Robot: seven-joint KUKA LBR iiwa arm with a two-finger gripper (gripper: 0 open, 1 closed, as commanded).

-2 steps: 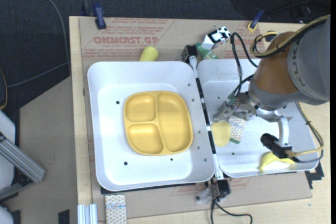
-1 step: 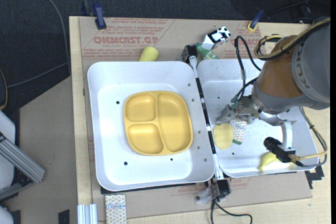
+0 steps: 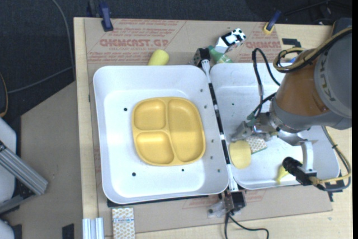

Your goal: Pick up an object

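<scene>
**Arm Poised Over Right Bin, Soft Yellow Piece Within Reach**

Seen from beside the table [image 3: 134, 36], the grey-and-orange arm reaches in low over the right bin [image 3: 238, 92]. Its end effector [image 3: 250, 130] hangs just above the bin floor near the dividing wall. From this angle I cannot tell whether it is open or closed, and nothing can be seen gripped in it.

The likeliest target is a pale yellow lump [image 3: 240, 154]. It lies in the right bin against the left wall, toward the front edge and just below the end effector. A small speckled scrap [image 3: 258, 145] sits touching or just beside it on the right.

The left bin [image 3: 103, 87] holds only a yellow divided plate [image 3: 168, 131], lying flat in the middle, well away from the arm. A yellow block [image 3: 159, 57] rests outside the bins on the table behind them.

The lump looks rounded, light and probably a little soft (a toy fruit or foam piece, at a guess). It should tolerate a firm squeeze, though its curved sides could squirt out of a shallow pinch. The best hold looks to be across its widest middle, coming straight down. The bin wall crowds its left side, so closing along the wall rather than against it seems wiser. The flat scrap offers far less to grip.
</scene>
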